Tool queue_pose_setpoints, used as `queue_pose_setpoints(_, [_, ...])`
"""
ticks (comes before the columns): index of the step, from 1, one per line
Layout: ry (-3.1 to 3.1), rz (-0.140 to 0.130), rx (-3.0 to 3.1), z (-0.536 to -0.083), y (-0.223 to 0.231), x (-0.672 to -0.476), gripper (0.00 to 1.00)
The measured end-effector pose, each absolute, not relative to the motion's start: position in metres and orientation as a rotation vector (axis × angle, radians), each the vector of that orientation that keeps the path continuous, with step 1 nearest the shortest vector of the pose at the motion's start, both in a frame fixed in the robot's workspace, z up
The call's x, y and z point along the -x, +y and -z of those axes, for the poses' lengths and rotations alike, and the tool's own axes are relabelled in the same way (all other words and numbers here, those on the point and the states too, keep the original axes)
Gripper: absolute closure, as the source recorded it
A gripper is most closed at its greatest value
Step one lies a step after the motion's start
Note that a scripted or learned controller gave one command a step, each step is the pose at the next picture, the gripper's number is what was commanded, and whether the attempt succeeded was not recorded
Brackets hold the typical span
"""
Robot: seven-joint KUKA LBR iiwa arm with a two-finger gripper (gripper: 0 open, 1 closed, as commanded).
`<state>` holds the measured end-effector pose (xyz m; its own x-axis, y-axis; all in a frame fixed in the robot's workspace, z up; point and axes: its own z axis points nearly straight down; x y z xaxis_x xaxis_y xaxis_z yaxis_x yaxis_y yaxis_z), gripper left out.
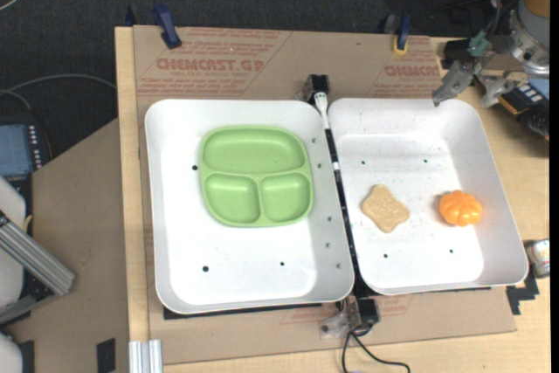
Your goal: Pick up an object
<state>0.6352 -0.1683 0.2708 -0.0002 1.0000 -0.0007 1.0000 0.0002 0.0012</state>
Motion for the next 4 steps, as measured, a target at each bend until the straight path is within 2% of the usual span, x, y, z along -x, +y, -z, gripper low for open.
queue_pose_setpoints(1, [2.222, 0.000, -2.224, -0.296, -0.153, -0.586, 0.00])
queue_pose_setpoints(2, [2.220, -0.002, -2.223, -0.341, -0.143, -0.519, 0.00])
queue_pose_setpoints(3, [2.216, 0.003, -2.229, -0.332, -0.184, -0.477, 0.00])
queue_pose_setpoints(4, [2.218, 0.002, -2.225, -0.319, -0.224, -0.479, 0.00])
